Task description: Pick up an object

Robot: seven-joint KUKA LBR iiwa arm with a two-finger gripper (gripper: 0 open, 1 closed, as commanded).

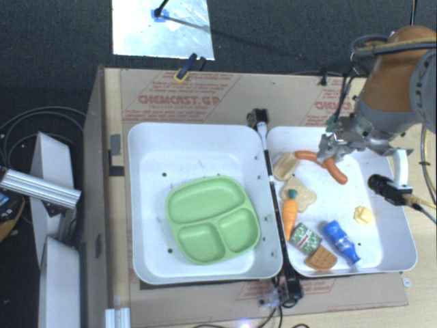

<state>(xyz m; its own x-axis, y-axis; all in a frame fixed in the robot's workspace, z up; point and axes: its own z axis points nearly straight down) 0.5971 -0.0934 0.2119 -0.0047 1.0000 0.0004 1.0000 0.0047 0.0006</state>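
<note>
The setting is a robotics test bench in a laboratory. A cardboard sheet (205, 98) printed with a trade name lines the bench top, left of and beyond the gripper (330, 146). Two shallow white bins (147, 183) sit side by side on it, joined by black clamps (258, 118). Loose black cables (27, 125) lie far left on dark carpet (54, 39). An aluminium profile (41, 188) lies far left. Toy food (289, 214) fills the bin beneath the gripper.

Grey arm with orange band reaching in from the right, wrist angled down, gripper (329, 147) hanging low
</note>
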